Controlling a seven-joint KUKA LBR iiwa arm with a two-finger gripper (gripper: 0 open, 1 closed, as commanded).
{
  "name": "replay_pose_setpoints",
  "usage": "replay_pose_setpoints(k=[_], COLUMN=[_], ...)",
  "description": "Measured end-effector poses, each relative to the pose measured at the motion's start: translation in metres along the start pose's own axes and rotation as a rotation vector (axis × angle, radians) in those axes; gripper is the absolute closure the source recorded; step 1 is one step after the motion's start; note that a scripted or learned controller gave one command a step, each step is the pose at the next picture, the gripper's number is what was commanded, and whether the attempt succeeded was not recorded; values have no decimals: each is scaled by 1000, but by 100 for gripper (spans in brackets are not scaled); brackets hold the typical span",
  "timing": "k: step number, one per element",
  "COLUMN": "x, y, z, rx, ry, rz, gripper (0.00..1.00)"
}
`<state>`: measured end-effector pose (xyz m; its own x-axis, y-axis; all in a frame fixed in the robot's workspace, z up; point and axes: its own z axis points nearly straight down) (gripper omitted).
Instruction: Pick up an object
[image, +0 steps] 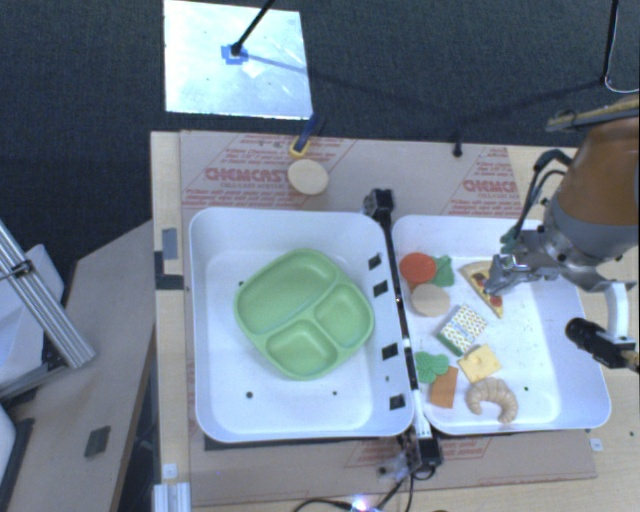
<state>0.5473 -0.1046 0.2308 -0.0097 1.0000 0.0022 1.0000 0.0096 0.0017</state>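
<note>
My gripper (501, 273) hangs low in the right bin (570, 395), right over the pizza slice (481, 284) near the bin's upper middle; whether it touches the slice is unclear. To the left of it are a red tomato (417, 268) and a beige round biscuit (432, 299). Below lie a green-and-white checkered cracker (462, 328), a yellow cheese square (480, 361), a green broccoli piece (431, 365), an orange wedge (445, 387) and a croissant (493, 397).
The left bin (215, 400) holds a green divided plate (303, 312). A black-clipped divider (395, 310) separates the bins. A round wooden disc (308, 177) rests on the cardboard behind them. The arm's black fitting (600, 345) overhangs the right bin's right edge.
</note>
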Motion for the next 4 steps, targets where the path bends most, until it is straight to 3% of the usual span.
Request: replay_pose_setpoints(k=[3,4], x=[168,182], y=[-40,-36], z=[14,8], rx=[1,1], ry=[1,-1], rz=[-2,3], gripper=[100,100])
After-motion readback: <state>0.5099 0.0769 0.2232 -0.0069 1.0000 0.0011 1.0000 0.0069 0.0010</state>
